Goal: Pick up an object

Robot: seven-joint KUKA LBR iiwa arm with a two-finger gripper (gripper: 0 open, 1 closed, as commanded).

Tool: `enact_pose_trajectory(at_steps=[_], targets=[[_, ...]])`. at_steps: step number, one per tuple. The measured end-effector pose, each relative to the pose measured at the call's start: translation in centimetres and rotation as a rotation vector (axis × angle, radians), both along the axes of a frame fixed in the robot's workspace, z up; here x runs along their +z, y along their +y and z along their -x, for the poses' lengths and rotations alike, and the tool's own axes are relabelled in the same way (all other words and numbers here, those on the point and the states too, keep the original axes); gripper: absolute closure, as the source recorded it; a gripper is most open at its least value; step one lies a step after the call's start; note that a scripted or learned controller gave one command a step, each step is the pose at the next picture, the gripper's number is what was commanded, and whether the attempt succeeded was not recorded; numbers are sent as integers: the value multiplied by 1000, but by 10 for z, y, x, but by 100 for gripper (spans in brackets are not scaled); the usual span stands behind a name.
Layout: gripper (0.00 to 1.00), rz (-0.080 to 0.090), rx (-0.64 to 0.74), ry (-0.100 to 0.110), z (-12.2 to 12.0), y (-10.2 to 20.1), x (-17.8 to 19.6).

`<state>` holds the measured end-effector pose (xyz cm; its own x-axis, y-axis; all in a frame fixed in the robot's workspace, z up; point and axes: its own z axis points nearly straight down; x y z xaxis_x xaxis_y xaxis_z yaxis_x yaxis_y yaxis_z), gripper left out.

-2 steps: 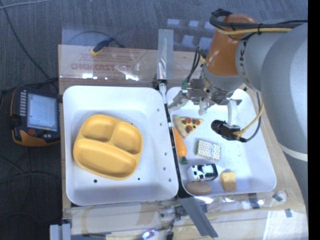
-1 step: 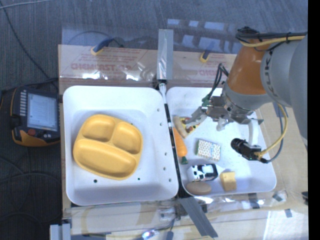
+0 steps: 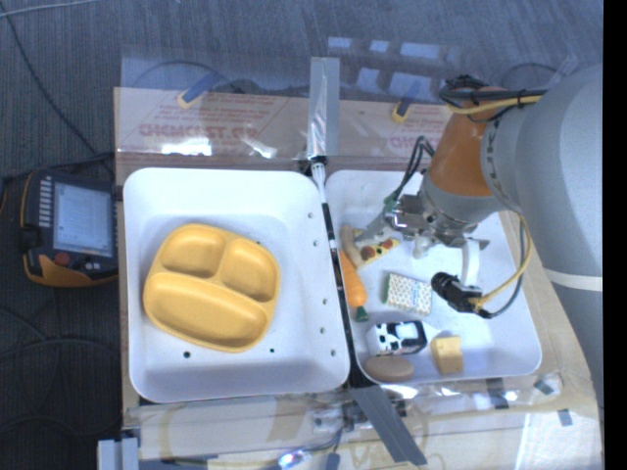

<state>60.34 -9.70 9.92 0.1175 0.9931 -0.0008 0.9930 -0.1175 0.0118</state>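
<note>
light: even, bright | glare: clear plastic sheets (image 3: 245, 125) | shadows: soft | focus: slightly soft

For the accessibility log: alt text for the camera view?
The grey arm's tool hangs over the right bin above small toys including a carrot and a cheese wedge; the left bin holds a yellow divided tray.

Red print on cardboard (image 3: 211, 120): illegible.

Fixed overhead camera — slanted down, both bins (image 3: 137, 262).
</note>
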Motion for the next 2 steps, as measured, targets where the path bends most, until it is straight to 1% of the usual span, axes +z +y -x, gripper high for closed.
enact_pose_trajectory(at_steps=[1, 2], targets=[[100, -6, 2, 1, -1, 3, 9], [100, 4, 428, 14, 44, -36, 169]])
